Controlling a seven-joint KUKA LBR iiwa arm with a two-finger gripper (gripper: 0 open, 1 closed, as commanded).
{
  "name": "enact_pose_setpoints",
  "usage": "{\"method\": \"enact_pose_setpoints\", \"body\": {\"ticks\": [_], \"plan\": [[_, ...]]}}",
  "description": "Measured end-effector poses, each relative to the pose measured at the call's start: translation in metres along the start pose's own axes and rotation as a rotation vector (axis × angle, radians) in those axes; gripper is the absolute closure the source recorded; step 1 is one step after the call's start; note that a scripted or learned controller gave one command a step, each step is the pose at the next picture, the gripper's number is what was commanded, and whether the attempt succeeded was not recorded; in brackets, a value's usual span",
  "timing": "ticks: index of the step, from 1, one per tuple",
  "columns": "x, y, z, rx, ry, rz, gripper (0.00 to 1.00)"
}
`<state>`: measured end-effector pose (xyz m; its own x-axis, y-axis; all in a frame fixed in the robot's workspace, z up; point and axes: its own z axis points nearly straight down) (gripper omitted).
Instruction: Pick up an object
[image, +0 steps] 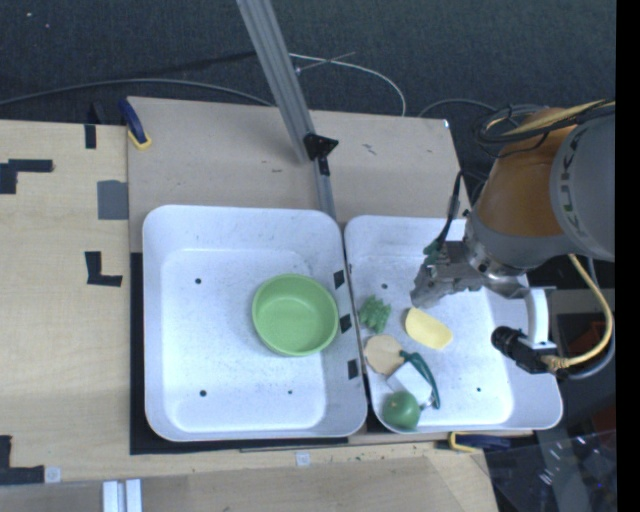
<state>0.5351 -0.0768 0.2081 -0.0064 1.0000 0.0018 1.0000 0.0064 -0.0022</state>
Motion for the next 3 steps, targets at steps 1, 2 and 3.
{"method": "enact_pose_setpoints", "body": {"ticks": [1, 2, 3], "plan": [[0.052, 0.014, -0.013, -0.002, 0.0, -0.001, 1.0], [0.116, 0.025, -0.016, -0.001, 0.0, -0.003, 1.0], [0.169, 0.036, -0.027, -0.002, 0.0, -0.001, 1.0]]}}
